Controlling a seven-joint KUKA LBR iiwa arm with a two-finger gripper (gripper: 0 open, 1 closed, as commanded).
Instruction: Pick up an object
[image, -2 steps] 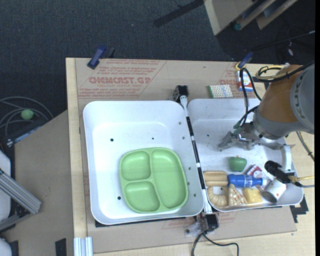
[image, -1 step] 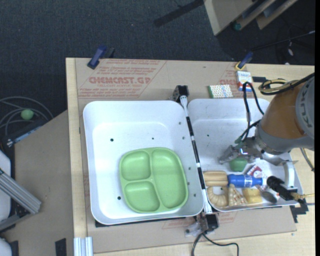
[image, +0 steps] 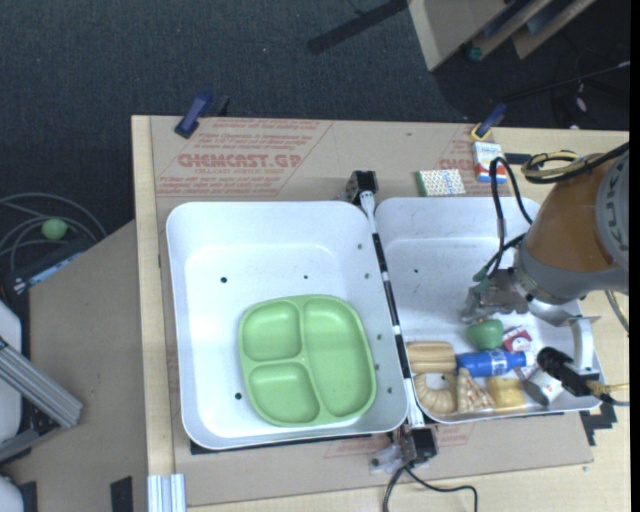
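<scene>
My gripper (image: 487, 305) hangs low over the right bin (image: 430, 240), in its middle right part. Directly below and in front of it lies a small green rounded object (image: 487, 332); whether the two touch is not clear. Along the bin's front edge lie a blue bottle (image: 490, 362), a red and white item (image: 517, 340), a tan block (image: 431, 354), a tan curved piece (image: 438, 395) and a yellow piece (image: 507, 394). The grey arm with its orange band (image: 575, 220) reaches in from the right and hides the bin's right side.
The left bin (image: 200, 260) holds a green divided plate (image: 305, 358) at its front centre. A black clip (image: 362, 185) sits at the back where the bins meet. Small cards (image: 443, 181) lie on the bench behind the right bin.
</scene>
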